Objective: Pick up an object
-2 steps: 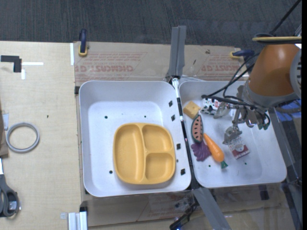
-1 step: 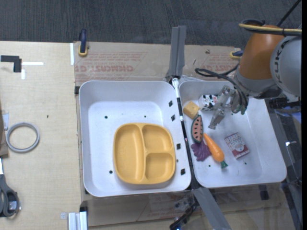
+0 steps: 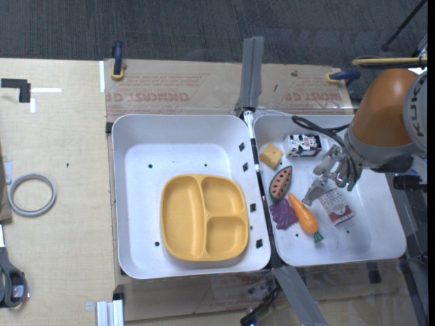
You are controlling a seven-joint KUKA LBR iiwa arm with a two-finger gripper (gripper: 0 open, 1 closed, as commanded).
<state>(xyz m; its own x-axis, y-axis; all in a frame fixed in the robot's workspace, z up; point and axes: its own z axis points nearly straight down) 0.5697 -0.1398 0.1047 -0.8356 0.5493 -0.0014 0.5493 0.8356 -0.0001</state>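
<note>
Gripper (image 3: 319, 190) above the right bin (image 3: 367, 240), apparently spread and empty, near the carrot (image 3: 303, 213); descend squarely astride one item before closing.

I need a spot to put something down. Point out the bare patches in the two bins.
Left bin: bare floor along the far wall and left side, around the yellow plate. Right bin: bare near right corner, beyond the red packet. Crowded by the divider: cheese, carrot, purple piece, under the claw.
</note>
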